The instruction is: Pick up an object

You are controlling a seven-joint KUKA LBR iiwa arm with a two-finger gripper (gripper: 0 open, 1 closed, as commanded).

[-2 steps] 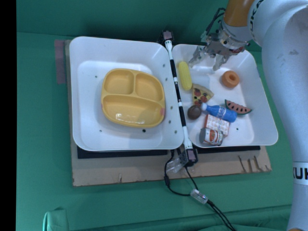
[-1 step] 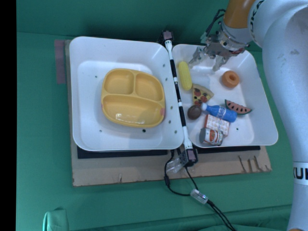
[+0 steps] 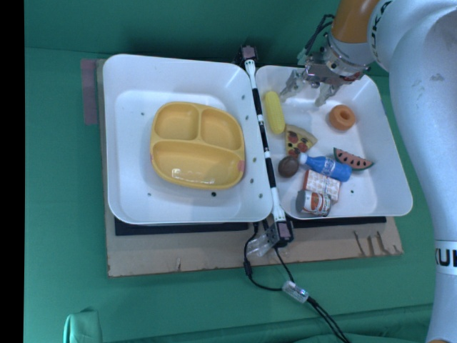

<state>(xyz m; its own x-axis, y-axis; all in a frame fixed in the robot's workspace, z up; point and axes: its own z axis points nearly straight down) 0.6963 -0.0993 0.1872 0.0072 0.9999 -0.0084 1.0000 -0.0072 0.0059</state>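
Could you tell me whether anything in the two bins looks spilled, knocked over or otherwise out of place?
Nothing looks spilled or damaged. The blue bottle and the can lie on their sides in the right bin among toy food. The yellow plate sits flat in the left bin.

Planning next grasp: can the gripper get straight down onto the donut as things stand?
Probably yes. The donut lies alone, apart from the watermelon slice, and the open gripper hangs just beside it.

- Open gripper [image 3: 307, 91] hanging over right bin [image 3: 389, 156], nothing between fingers.
- Orange doughnut [image 3: 341, 117] just beside it.
- Yellow divided plate [image 3: 197, 146] in left bin [image 3: 128, 84].
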